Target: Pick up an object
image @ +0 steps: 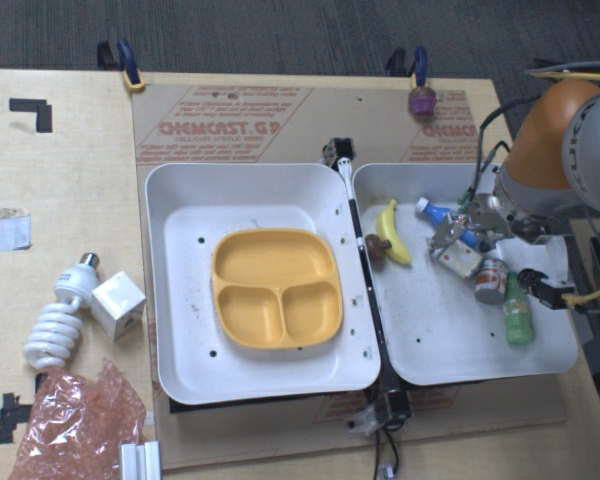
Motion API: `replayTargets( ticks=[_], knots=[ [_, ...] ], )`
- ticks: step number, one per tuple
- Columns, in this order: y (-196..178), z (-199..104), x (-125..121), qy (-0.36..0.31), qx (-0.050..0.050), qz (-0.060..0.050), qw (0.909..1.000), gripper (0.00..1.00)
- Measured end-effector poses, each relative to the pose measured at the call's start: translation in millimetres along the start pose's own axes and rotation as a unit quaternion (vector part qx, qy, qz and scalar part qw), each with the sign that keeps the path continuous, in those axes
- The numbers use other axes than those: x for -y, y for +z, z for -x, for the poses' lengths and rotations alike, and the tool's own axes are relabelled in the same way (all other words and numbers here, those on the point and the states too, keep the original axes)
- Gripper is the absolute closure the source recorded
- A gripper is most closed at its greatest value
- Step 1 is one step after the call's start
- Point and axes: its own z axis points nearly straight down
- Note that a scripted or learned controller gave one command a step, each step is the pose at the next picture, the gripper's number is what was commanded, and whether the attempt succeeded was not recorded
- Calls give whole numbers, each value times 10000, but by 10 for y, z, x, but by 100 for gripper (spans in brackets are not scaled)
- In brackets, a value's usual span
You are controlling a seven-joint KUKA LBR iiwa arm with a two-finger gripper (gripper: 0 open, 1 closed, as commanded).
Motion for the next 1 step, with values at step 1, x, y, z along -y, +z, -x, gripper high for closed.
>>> replayTargets(
  ticks=[1],
  knots=[
    [-105, 8, -7, 10, 6, 13, 10000, 100]
  ],
)
